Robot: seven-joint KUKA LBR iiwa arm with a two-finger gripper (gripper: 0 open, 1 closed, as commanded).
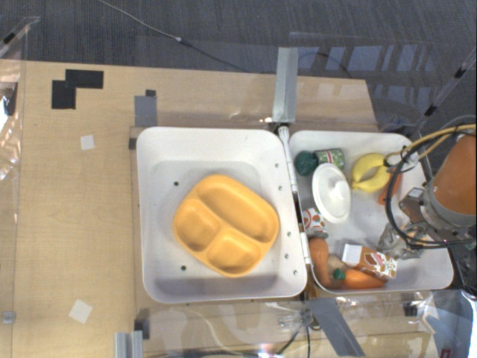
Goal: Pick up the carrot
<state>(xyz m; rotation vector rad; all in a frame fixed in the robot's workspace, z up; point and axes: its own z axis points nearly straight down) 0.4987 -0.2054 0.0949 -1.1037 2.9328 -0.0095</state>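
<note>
The carrot (362, 279) lies flat along the front wall of the right bin (440, 274), orange, with its green top pointing left. A second orange piece (319, 254) stands beside it at the bin's front left corner. My gripper (395, 239) hangs below the orange band of the arm at the bin's right side, over the bin floor just above and to the right of the carrot. A red and white packet (380, 263) lies between the gripper and the carrot.
The right bin also holds a banana (370, 171), a white bowl (332, 192), a green can (329, 157), a small printed can (313, 220) and a beige block (352, 253). A yellow divided plate (226, 224) sits in the left bin (153, 200). Cables loop near the wrist.
</note>
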